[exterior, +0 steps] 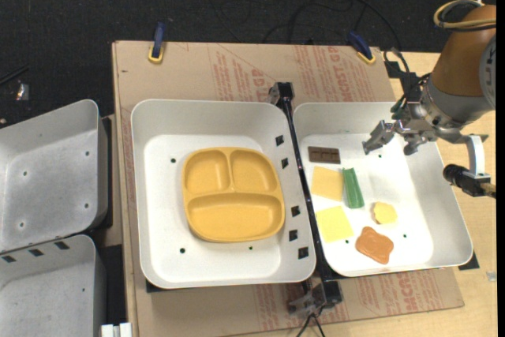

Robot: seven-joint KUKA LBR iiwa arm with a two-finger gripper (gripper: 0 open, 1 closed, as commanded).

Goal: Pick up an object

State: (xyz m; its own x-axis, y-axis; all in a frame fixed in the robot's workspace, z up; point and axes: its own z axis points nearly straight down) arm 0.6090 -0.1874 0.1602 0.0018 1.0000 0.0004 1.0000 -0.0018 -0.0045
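Note:
My gripper (394, 141) hangs over the upper right part of the right bin (442, 193), its fingers spread open with nothing between them. Below and left of it lie a brown rectangle (323, 155), a pale yellow square (327, 183) and a green stick (352, 188). Further toward the front are a small yellow piece (384, 212), a second yellow square (334, 222) and an orange piece (374, 245). None of them touches the gripper.
The left bin (158, 170) holds a yellow divided plate (233, 194). A black divider (296, 170) runs between the bins. Grey metal trays (47, 170) sit off the bench to the left. The arm's orange band (461, 59) rises at the right edge.

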